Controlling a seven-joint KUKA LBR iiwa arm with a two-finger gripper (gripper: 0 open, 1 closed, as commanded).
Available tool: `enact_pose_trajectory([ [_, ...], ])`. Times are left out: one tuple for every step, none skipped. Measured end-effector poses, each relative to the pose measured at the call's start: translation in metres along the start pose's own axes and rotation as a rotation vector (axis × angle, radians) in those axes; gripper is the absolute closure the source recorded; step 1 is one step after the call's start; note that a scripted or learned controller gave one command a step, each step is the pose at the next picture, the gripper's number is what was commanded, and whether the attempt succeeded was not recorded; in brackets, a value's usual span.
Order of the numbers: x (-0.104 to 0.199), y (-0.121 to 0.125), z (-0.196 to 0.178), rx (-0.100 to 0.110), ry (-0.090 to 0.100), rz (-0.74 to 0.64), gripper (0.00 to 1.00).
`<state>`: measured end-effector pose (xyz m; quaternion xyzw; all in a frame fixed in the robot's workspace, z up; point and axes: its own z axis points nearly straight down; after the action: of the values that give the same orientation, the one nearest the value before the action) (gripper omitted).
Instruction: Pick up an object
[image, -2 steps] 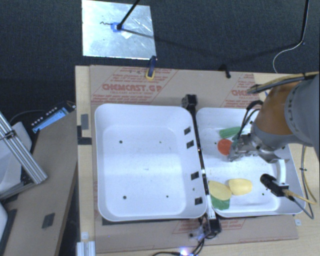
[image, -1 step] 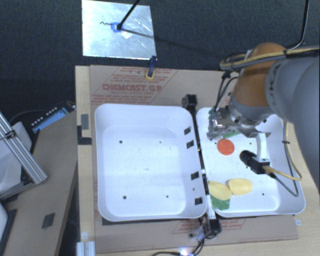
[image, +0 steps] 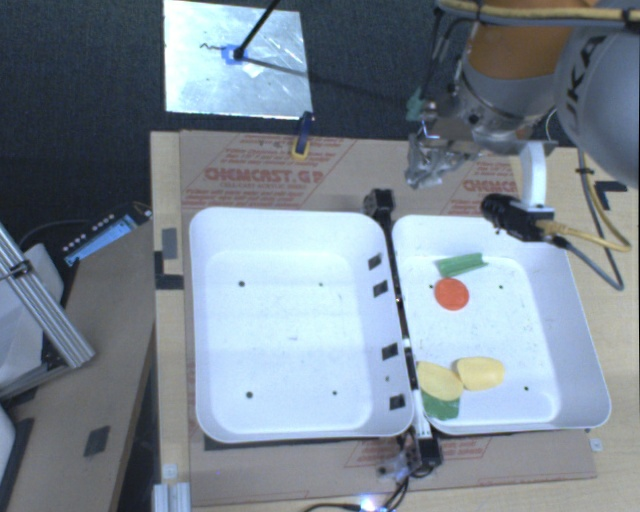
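You're still pre-grasp: gripper (image: 432, 168) hangs above the right bin (image: 575, 300), can't tell how the jaws stand. Next, drop toward the orange disc (image: 451, 294).

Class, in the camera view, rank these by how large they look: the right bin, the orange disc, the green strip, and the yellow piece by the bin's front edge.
1. Right bin
2. Yellow piece
3. Green strip and orange disc: too alike to rank.
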<state>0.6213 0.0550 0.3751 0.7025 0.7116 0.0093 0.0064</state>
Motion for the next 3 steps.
enact_pose_trajectory([
  [0.070, -0.033, 0.032, 0.024, -0.002, 0.002, 1.00],
  [0.154, -0.084, 0.065, 0.026, -0.002, 0.000, 1.00],
  [0.183, -0.140, 0.148, 0.033, -0.005, 0.004, 1.00],
])
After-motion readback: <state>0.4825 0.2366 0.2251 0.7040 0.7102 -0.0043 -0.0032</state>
